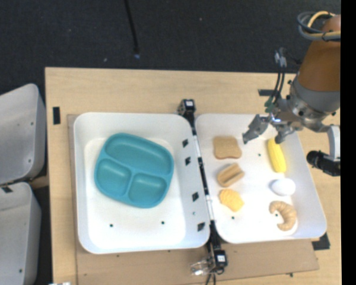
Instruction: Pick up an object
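Observation:
The right bin (249,233) holds several toy foods: a toast slice (226,148), a brown bread roll (230,174), an orange-yellow piece (231,200), a yellow corn cob (276,155), a white egg (282,187) and a croissant (285,214). My gripper (267,129) hangs over the bin's upper right part, between the toast and the corn, with its fingers spread open and nothing between them. One fingertip (250,136) points toward the toast; the other sits just above the corn's top end.
The left bin (83,218) holds a teal divided plate (134,169). A row of black clips (197,177) runs along the seam between the bins. The arm's orange band (320,70) rises at the right edge.

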You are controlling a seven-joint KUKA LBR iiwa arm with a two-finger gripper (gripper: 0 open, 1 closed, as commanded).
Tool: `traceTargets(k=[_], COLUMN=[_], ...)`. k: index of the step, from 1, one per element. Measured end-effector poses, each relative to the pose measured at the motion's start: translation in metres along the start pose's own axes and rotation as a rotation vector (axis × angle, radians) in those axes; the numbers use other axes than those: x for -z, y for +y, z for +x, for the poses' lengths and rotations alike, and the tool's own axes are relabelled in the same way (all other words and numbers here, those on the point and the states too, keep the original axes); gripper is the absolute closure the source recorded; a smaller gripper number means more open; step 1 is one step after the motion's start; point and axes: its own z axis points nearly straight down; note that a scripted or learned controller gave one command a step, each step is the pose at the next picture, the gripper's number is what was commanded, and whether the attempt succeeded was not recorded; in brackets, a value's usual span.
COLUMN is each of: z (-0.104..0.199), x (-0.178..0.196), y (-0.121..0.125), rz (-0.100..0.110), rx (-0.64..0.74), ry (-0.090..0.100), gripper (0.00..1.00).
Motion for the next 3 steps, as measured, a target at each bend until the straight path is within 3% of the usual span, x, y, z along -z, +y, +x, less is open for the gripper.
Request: traceTargets(k=[1,3], z=[0.000,0.000], x=[0.007,-0.109], y=[0.002,0.009], rz=[-0.012,-0.009], rx=[0.003,-0.001], ry=[-0.002,-0.003], gripper=[0.00,0.00])
